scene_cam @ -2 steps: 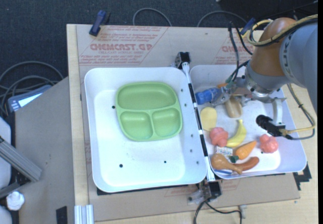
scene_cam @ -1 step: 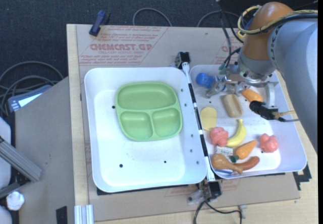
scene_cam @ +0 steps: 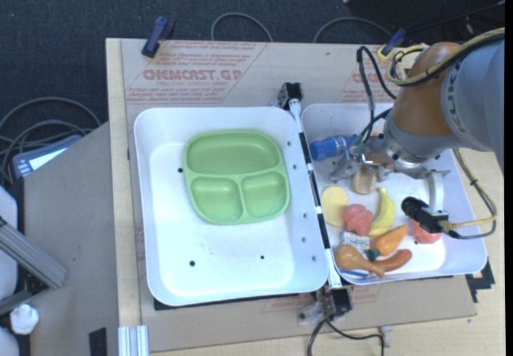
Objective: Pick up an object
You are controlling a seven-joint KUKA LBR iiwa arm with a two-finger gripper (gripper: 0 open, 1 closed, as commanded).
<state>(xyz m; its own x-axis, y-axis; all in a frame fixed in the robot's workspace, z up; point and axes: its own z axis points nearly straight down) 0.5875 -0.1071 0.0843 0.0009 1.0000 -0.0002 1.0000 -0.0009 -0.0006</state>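
- The tabletop [scene_cam: 200,74] is a pale wooden board with red print on it, standing on dark carpet, with loose cables trailing round its edges and two blue clamps at its far edge.
- Two shallow white bins sit side by side on it: the left bin [scene_cam: 160,154] and the right bin [scene_cam: 465,254].
- The grey arm [scene_cam: 473,98], with its orange band, reaches in from the right and hangs over the far half of the right bin.
- The pincer [scene_cam: 365,166] points down into that bin; I cannot tell from here whether it is released or clenched, and I see nothing plainly caught in it.
- Just beside the pincer, toward the left bin, lies a blue bottle [scene_cam: 327,147].
- Nearer to me than the pincer, the toy food is heaped together: a yellow lemon [scene_cam: 334,204], a pink-red fruit [scene_cam: 360,219], a banana [scene_cam: 385,212], an orange carrot [scene_cam: 390,240] and a brown drumstick [scene_cam: 365,260], most of them touching.
- A small red piece [scene_cam: 425,236] lies at the right of that heap, beside a black fitting on a cable.
- Well to the left of the pincer, in the left bin, rests a green divided plate [scene_cam: 236,176], lying flat.
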